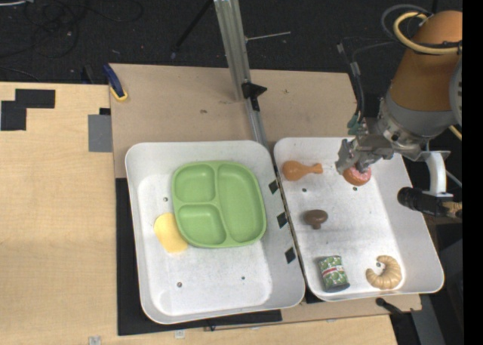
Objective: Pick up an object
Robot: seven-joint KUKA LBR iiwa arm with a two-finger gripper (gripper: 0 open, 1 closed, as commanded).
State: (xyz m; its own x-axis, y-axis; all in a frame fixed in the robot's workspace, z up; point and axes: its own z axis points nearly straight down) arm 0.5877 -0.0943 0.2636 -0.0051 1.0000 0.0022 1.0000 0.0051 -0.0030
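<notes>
Low over the far part of the right bin, the gripper is seen at the end of the grey arm, which reaches in from the right of the camera view. A small pink-red object lies directly under the gripper's tip, partly covered by it. Whether the fingers are apart or together cannot be told, because the wrist body hides them from above, and whether the object is touched or merely overhung cannot be settled either. It is judged that this pink-red object is the one aimed at, since the tool is centred above it and not above its neighbours.

Just to the left, an orange drumstick-shaped toy lies on the bin floor, close enough that it could be nudged if the approach drifts leftward. A brown mushroom-like piece sits nearer the bin's middle, well apart from the gripper. At the near end a green can and a tan croissant rest beside each other, out of the tool's way.

In the left bin a green divided plate lies flat, with a yellow piece touching its near left edge. Nothing in this bin is being approached, so it is judged to serve as the place for deposits, while the loose items in the right bin remain spread apart, which leaves room for a straight descent.
</notes>
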